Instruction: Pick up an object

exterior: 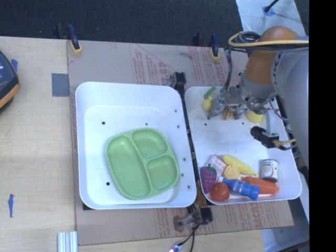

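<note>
Wooden counter (31, 156) carries two white bins; the left bin (84, 140) holds a green divided plate (142, 163), while I hang my claw (227, 111) low over the right bin's (294, 190) far corner, seemingly seeking a yellow toy (208, 104) there, its grip impossible to judge.

Divided plate (143, 163) in left bin (89, 96); toys heaped at right bin's (220, 138) near edge.

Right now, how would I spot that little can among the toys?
Look at the right-hand white bin, then at the heap of toy food along its near edge. The small can stands upright at the heap's right end, just above the carrot: the only cylinder there, white-labelled.
</note>
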Available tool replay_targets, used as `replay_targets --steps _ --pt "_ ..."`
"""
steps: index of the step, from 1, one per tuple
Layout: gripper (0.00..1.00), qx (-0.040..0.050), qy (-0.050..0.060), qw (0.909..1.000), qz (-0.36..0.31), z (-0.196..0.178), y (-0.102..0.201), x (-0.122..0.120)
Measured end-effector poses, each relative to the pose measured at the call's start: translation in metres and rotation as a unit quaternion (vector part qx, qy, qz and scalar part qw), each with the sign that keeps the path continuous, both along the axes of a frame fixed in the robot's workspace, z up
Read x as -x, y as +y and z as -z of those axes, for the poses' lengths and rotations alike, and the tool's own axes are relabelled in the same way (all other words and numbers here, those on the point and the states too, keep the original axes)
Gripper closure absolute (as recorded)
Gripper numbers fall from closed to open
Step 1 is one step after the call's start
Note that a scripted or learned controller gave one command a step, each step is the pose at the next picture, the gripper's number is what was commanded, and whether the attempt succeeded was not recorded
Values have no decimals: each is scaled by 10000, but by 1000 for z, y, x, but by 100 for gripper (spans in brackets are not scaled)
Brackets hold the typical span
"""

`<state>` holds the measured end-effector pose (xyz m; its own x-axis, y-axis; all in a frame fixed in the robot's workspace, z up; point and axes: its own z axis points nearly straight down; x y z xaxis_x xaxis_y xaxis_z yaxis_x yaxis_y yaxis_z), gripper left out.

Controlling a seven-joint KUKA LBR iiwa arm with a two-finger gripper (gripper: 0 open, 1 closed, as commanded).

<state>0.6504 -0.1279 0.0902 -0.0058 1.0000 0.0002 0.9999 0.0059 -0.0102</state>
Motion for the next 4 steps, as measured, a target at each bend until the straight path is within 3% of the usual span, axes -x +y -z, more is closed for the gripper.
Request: replay_targets --steps 1,2,3,4 --pt "0 13 -58 10000 15 -135 -69 -6" --pt "0 -1 -18 10000 5 -29 -44 -3" --pt "0 1 -28 10000 2 -24 -9 -6" --pt "0 -75 -30 10000 -18 -4 -53 -8"
